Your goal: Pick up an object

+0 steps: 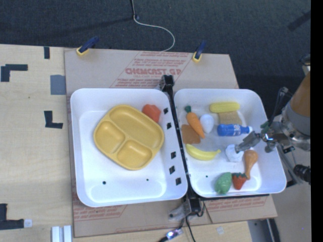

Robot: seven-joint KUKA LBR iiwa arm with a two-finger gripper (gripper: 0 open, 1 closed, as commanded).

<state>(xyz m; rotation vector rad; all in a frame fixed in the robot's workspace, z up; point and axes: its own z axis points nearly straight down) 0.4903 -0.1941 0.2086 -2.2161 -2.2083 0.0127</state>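
Observation:
My gripper hangs over the right side of the right bin, open, with nothing between its fingers. One finger points down-left toward a small white object. Just below the gripper lies a brown chicken drumstick. A blue bottle lies to its upper left. Also in this bin are a corn cob, a bread slice, a white egg, a carrot, a banana, a green broccoli and a red strawberry.
The left bin holds a yellow divided plate and a red-orange piece at its far right corner. A black divider runs between the bins. The arm's grey wrist stands over the right bin's outer rim.

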